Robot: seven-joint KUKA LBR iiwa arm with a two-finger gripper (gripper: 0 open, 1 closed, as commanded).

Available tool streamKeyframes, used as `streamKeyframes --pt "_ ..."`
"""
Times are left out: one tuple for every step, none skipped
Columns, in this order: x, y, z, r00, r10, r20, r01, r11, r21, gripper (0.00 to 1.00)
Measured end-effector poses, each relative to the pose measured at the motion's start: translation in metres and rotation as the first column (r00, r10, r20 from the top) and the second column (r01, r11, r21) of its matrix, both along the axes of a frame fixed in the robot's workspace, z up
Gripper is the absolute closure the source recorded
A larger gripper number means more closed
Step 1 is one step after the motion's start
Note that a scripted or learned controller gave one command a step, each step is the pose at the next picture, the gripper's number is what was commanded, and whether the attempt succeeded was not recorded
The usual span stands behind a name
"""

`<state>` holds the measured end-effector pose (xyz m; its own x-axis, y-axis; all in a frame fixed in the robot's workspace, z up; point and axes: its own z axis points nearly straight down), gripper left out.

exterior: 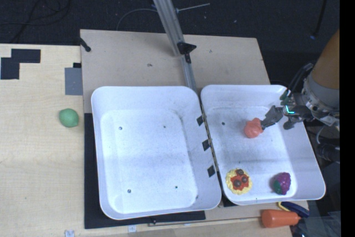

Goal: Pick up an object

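Observation:
A small red-orange toy (253,128) lies in the middle of the right bin (302,144). My gripper (278,122) hangs just to its right, above the bin's right side, with its fingers spread open. The left fingertip (268,121) is next to the toy's upper right edge, and I cannot tell whether it touches. Nothing sits between the fingers. A yellow round toy with red spots (239,181) and a purple grape bunch (282,182) lie near the right bin's front wall.
The left bin (105,119) stands beside the right one, joined by black clips. A green ball (69,117) rests on the bench at the far left. An orange carrot toy (280,218) lies outside the right bin's front edge. A slanted metal rail (169,14) rises behind the bins.

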<state>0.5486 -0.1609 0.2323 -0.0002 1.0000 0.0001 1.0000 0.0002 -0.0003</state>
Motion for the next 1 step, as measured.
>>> streamKeyframes --pt "0.0000 0.0000 0.0000 1.000 0.000 0.000 0.000 1.000 0.000 0.00"
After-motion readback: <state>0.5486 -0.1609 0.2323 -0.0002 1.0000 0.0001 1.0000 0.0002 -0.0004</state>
